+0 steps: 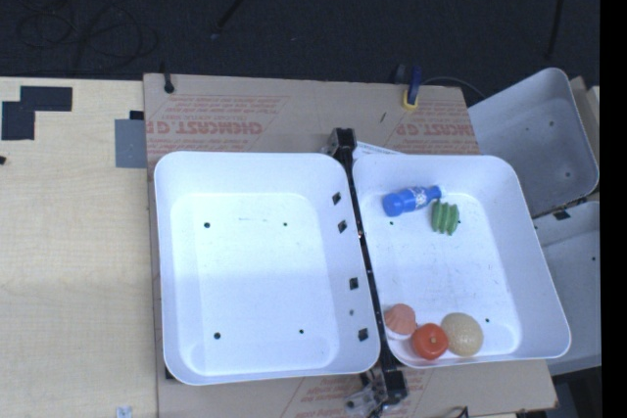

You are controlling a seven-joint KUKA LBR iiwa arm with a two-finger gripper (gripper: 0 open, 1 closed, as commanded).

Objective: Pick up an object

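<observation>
Near edge of right bin point(549, 308): red ball point(429, 341) between pink point(400, 318) and beige balls point(462, 334); farther, blue bottle point(410, 200) beside green object point(446, 216); gripper state cannot be told.

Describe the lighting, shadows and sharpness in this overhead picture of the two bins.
Camera view: the left bin is bright above, with a soft shadow across its lower floor; the right bin is evenly lit; the blue bottle and red ball look slightly soft; the floor beyond the bench is very dark.
</observation>
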